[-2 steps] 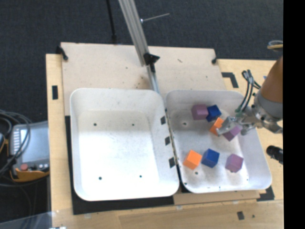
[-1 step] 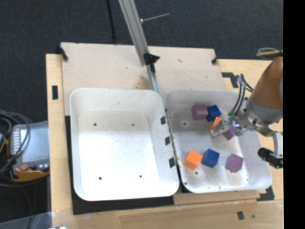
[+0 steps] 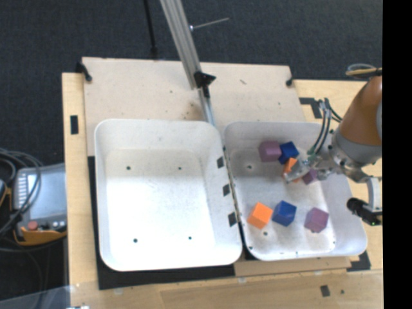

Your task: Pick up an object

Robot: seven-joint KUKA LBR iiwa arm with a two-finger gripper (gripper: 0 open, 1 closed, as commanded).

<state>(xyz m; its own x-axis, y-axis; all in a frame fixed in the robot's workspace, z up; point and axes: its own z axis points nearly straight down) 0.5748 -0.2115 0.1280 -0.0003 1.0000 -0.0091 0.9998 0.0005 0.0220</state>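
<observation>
Gripper [image 3: 297, 172]: low in the right bin [image 3: 341, 237], at a small orange block [image 3: 291, 165]; grip unconfirmed, finger state not discernible. Same bin held two purple cubes [image 3: 270, 150] [image 3: 316, 219], two blue cubes [image 3: 289, 150] [image 3: 284, 212], one orange cube [image 3: 260, 215]. Left bin [image 3: 161, 192] alongside.

2 white bins [image 3: 161, 131], 2 blue cubes [image 3: 284, 212], 2 orange cubes [image 3: 260, 215], 3 purple cubes [image 3: 316, 219]
</observation>
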